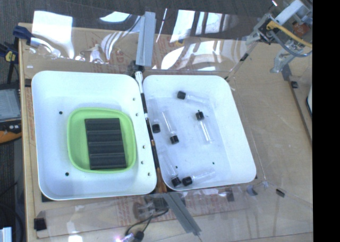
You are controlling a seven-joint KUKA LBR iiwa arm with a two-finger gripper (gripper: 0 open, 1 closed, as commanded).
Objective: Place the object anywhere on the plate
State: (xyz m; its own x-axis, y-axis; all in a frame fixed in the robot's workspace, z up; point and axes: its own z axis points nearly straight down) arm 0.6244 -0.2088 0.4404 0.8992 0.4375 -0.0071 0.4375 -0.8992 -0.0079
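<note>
Left section: a shallow white plastic bin point(42, 129) sits on the counter point(276, 129). Within it, slightly toward the near side, lies a lime-green plate with rounded corners and a raised rim point(74, 132). A dark grey ribbed rectangular block point(106, 142) rests flat on the plate's centre, wholly inside the rim, its long side running away from the camera. Centre: the two bins touch along their inner edges. Right section: a second shallow white plastic bin point(240, 148) holds several clear plastic tubes with black caps. One tube point(191, 98) lies near the far wall with its cap toward the left. A second point(204, 128) lies about mid-bin, with its cap at the far end. A third point(168, 124) lies left of it, cap at the near end. A black cap-like piece point(155, 127) sits close against the left wall; I cannot tell whether a tube is attached. Two more capped ends point(181, 181) lie side by side at the near wall, one with a tube running off to the right. Far right: my arm point(284, 20) is above the far right corner of the counter, outside both bins and well apart from the plate. Nothing is seen between my jaws, and I cannot tell whether they are open or closed.
</note>
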